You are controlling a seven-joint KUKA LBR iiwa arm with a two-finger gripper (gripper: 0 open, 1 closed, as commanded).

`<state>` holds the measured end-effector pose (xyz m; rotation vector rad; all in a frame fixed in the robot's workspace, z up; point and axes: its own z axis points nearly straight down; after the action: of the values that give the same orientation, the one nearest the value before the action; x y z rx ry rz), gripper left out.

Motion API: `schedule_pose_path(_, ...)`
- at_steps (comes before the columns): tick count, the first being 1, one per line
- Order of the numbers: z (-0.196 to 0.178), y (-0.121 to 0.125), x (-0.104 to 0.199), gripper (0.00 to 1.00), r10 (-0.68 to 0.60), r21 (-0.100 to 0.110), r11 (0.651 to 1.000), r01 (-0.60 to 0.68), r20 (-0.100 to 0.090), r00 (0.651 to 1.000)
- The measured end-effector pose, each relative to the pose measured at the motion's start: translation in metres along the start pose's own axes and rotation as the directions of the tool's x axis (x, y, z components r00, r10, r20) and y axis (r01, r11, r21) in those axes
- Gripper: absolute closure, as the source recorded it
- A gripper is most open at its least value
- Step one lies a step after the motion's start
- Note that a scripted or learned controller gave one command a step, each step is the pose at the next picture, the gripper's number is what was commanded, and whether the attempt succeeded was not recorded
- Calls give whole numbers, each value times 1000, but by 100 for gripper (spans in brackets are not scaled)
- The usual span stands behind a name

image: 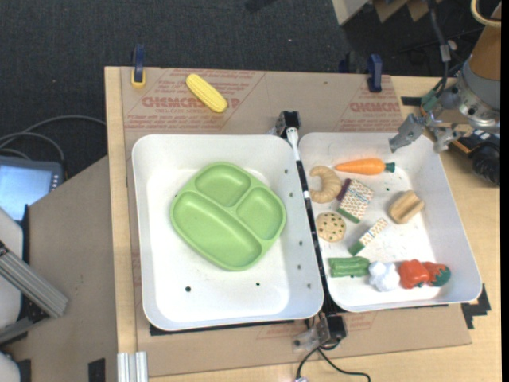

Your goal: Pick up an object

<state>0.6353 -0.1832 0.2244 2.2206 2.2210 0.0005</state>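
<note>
At the far edge of the right bin (pixel 465 249), the gripper (pixel 415 130) is seen open and empty, just beyond the carrot (pixel 362 166), judged light, stiff and smooth, best taken across its thick middle.

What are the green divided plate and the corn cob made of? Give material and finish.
Green divided plate: likely moulded plastic, matte to satin; uniform colour, soft rounded rims, faint sheen. Corn cob: probably plastic or rubber toy; even yellow, ridged surface, slight gloss. Too small to be sure.
</note>
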Motion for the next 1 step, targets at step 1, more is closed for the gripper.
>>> schedule_pose_path(1,119,30,61,0,-1,-17,1000,1,4,1000)
